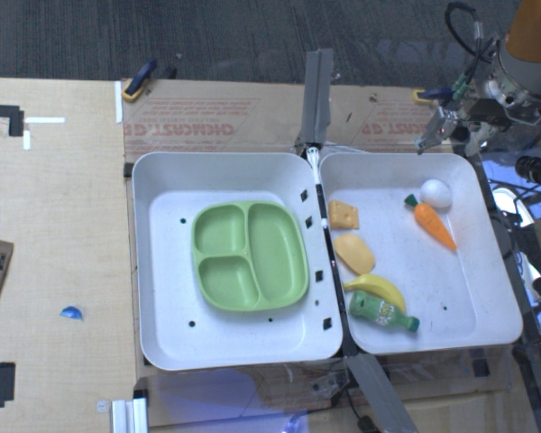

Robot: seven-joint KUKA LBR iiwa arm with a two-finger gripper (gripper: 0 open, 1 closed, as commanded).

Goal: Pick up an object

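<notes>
You will find red print on the cardboard sheet (pixel 218 115) behind the two bins. It lies upside down to your view and appears to read "OKMCHATZ.GR"; the exact letters are uncertain.

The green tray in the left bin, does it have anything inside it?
Nothing that I can see: all three compartments of the green tray show bare. The patch of left bin floor beneath it is covered.
</notes>
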